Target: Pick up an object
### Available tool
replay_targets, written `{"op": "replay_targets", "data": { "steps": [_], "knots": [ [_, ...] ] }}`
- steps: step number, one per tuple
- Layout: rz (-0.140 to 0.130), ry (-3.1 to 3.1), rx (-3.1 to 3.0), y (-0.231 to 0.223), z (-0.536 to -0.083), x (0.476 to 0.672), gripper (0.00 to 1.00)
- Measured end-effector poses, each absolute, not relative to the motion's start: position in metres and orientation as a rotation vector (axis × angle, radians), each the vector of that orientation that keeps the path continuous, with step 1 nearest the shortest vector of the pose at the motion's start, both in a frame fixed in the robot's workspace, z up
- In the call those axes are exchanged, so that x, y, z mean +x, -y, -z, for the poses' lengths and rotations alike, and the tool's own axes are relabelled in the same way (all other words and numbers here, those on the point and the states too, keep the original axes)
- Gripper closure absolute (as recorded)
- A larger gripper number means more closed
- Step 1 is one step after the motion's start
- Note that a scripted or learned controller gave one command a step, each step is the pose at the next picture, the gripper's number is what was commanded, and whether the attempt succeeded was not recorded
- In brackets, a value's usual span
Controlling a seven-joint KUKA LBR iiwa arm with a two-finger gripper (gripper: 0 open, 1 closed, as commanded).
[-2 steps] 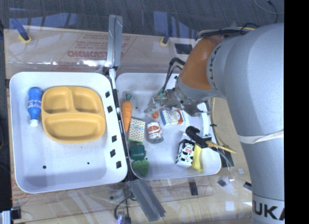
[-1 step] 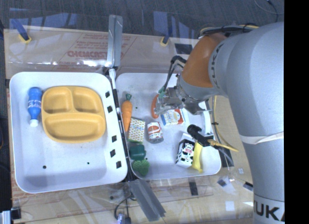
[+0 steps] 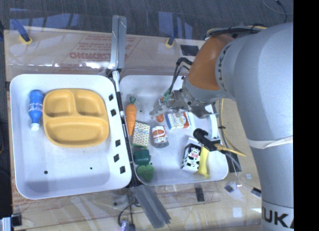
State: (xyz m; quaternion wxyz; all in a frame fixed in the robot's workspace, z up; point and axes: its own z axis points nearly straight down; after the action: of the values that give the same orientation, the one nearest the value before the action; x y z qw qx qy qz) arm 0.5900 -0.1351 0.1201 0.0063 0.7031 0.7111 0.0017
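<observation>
One carrot (image 3: 130,117), one tray (image 3: 76,116), perhaps one can (image 3: 159,136).

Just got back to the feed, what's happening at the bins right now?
The grey arm with the orange band reaches into the right white bin, its gripper low over the clutter near a small red-and-white carton. Nothing is visibly between its fingers. Around it lie an orange carrot, a small can, a black-and-white cow-patterned carton, a yellow banana and green vegetables. The left white bin holds a yellow divided tray and a blue bottle.
</observation>
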Motion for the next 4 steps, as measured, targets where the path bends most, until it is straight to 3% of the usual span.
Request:
{"op": "replay_targets", "data": {
  "steps": [1,2,3,4],
  "knots": [
    [-0.007,-2.224,2.209,0.139,-0.098,0.590,0.00],
    [-0.009,-2.223,2.202,0.140,-0.110,0.592,1.00],
    [0.001,-2.284,2.158,0.117,-0.183,0.611,1.00],
    [0.002,-2.285,2.158,0.117,-0.183,0.611,0.00]
  ]
}}
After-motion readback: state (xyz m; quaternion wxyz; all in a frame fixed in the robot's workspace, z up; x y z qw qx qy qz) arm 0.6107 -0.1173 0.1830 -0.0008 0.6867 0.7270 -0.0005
